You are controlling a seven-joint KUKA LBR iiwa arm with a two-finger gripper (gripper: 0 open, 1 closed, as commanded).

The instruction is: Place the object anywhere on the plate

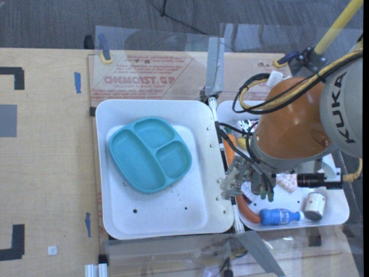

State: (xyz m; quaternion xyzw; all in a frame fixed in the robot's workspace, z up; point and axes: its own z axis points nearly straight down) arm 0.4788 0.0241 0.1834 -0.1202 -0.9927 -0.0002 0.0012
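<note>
My gripper [245, 183] hangs low over the right bin [340, 209]; whether its fingers are open I cannot tell. The blue plate [151, 153] lies to my left, probably well apart.

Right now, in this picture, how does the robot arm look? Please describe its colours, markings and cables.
The arm is grey, with "KUKA" in black letters on its side. A large rounded orange band sits above the wrist. Black and yellow cables loop over the orange part, and a yellow hose runs up to the top right. The gripper below is a metal-and-dark assembly.
</note>
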